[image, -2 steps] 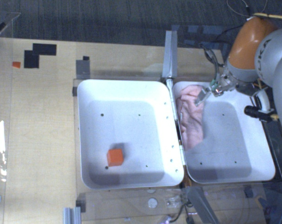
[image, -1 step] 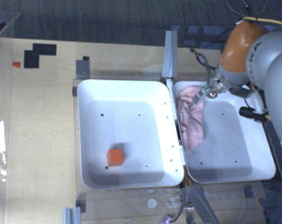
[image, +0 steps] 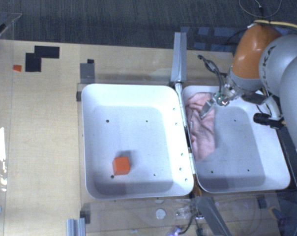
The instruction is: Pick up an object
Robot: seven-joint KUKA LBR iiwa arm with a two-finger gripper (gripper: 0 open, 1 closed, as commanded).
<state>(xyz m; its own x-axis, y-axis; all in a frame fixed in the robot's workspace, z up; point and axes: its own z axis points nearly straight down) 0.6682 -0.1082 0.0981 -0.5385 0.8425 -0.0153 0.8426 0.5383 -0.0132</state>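
— Pink cloth (image: 201, 129), soft and rumpled, lies along the left wall of the right bin (image: 247, 181). That is what I am after. My claw (image: 213, 103) sits over its far end, right at the fabric.

— Are you holding it?

— I cannot tell. My claw is small and partly lost against the folds, so whether it is released or clenched on cloth is not clear.

— What could go wrong?

— I judge the cloth may slip: a thin pinch of one fold can pull free as I rise. It also lies tight against the bin wall, so I might catch the rim or the divider (image: 184, 127) between the bins.

— Anything else on the surface?

— An orange block (image: 121, 165) sits in the left bin (image: 89, 132), near its near-left corner, well apart from me.
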